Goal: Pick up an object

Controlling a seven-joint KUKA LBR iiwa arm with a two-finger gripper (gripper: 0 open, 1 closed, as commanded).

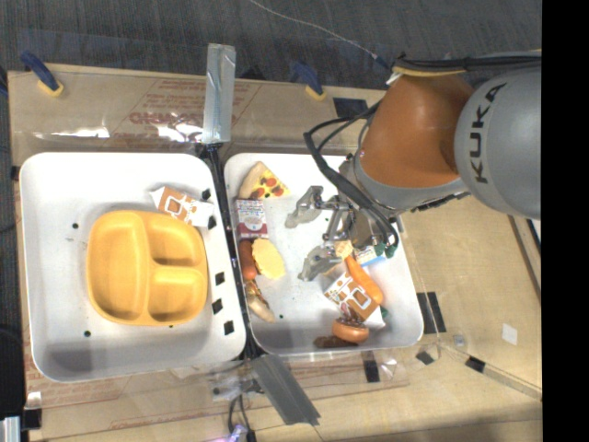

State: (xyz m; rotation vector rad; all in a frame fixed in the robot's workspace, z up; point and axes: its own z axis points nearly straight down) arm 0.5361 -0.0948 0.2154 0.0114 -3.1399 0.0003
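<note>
Grey KUKA arm (497, 145) with orange band entering from the right of the frame, reaching over the right white bin (285, 330). Claw (307, 237) hanging over the middle of that bin, fingers (304, 208) spread apart, one fingertip toward the upper part of the bin, the other lower, bare bin floor between them. Nothing pinched.

Along the left wall of the right bin, from top to bottom: a pizza slice toy (263, 182) in the upper left corner, a small red and white packet (250, 217) just below it, a yellow rounded piece (268, 260) beside an orange-red piece (247, 260), then a brownish item (258, 302) near the lower left. To the lower right of the claw, an orange and white carton (352, 291) lying tilted, close to the lower fingertip but apart from it as far as can be told. Below that, a brown sausage-like piece (351, 331) near the bottom wall.

In the left white bin (46, 274), a yellow divided tray (147, 267) filling the centre, with another orange and white carton (182, 206) touching its upper right edge.

Both bins side by side on a cardboard-covered bench (460, 247), with grey tape (219, 90) running up from the gap between them at the top centre of the frame.
</note>
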